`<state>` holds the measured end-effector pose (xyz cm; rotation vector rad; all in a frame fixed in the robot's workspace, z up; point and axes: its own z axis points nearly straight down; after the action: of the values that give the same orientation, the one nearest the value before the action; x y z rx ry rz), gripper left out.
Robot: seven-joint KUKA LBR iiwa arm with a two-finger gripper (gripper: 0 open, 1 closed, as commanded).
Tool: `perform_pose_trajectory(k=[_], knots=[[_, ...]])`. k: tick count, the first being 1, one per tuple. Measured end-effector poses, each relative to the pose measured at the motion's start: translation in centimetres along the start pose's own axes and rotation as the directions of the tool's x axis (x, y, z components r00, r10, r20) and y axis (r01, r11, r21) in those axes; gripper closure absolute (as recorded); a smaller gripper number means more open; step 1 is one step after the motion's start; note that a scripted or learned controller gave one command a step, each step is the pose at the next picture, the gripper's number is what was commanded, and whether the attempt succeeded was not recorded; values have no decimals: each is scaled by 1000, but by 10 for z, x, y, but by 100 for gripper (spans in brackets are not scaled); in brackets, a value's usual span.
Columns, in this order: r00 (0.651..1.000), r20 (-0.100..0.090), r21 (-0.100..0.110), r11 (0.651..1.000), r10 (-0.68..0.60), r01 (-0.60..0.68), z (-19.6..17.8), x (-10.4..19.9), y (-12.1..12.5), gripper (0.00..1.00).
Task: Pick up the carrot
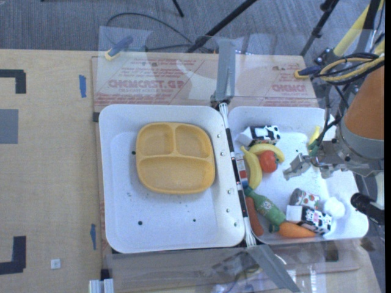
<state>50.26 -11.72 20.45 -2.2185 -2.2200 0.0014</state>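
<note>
Wooden surface (pixel 49 182) carries two white bins side by side. End effector (pixel 297 165) hovers over the right bin (pixel 287 116), fingers apart, clamped on nothing. Carrot (pixel 297 229) lies at that bin's near edge, well apart from it, beside a green bottle (pixel 267 207). Banana (pixel 254 163) and tomato (pixel 267 161) lie left. Left bin (pixel 122 224) holds a yellow divided plate (pixel 175 157).
</note>
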Motion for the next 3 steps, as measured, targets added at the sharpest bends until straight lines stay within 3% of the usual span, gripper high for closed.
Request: perform_pose_trajectory(k=[1, 2, 3], knots=[[967, -1, 1, 967, 254, -254, 36, -19, -24, 0], [854, 0, 4, 854, 520, -520, 63, 2, -24, 0], [634, -1, -3, 634, 774, -774, 77, -6, -23, 0]])
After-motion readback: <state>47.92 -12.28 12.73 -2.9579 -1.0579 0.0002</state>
